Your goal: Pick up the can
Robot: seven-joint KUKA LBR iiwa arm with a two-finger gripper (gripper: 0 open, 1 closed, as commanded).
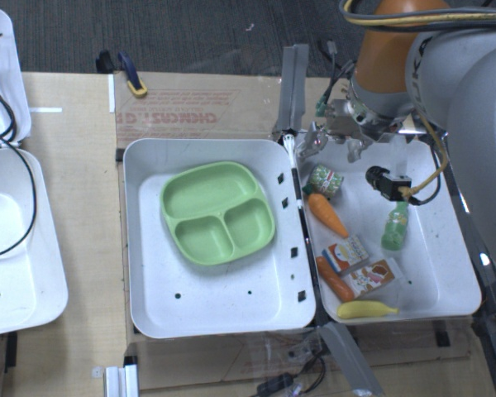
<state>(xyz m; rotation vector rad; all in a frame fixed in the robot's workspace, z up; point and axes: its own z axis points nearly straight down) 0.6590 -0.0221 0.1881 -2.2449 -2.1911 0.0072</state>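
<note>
I see the pincer [335, 137] low over the right bin's [446, 288] far left corner, but I cannot tell how it stands. Just below it the can [326, 180] lies tipped beside a carrot [326, 213], its green patterned label too small to read.

The can [326, 180] lies in the right bin [446, 296], behind a carrot [327, 215]; tray [219, 213] in left bin [149, 296].

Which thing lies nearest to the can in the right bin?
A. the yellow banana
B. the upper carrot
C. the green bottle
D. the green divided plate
B: the upper carrot lies just below the can, almost touching it, while the other things lie farther off.
</note>
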